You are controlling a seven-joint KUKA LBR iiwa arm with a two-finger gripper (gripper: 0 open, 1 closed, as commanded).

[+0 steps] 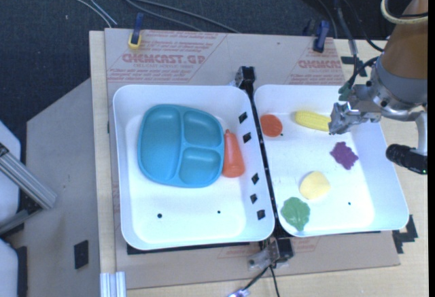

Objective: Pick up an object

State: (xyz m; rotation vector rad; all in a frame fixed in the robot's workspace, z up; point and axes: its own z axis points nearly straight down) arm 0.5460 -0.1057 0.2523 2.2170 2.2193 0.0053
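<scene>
The hand (338,120) hangs low in the right-hand white plastic bin (380,217), at about two o'clock from that bin's middle, with the grey arm (401,68) running up and off toward three o'clock. Whether it is released or clenched I cannot tell; nothing shows between its tips, so I judge that it carries nothing.

Just beside the hand, at nine o'clock from it and perhaps touching, lies the yellow corn-cob toy (311,119). It is the nearest thing and the likely target. Its long axis runs roughly from nine to three o'clock with a slight dip toward four, its near end pointing at the hand.

The step in hand looks like the approach before a grasp. The next move calls for shifting toward nine o'clock to centre over the cob, with the closing line set across its short width, from twelve to six o'clock, before coming down.

Farther out, a small orange round toy (272,126) sits at nine o'clock beyond the cob, near the black divider (257,153). A purple knobbly toy (344,154) lies at six o'clock from the hand, a pale yellow round toy (315,185) at seven, and a green leafy toy (296,212) beyond it. The left-hand white plastic bin (183,221) holds a blue sectioned plate (180,145) and an orange carrot toy (232,155). Both bins rest on the bench (177,58).
</scene>
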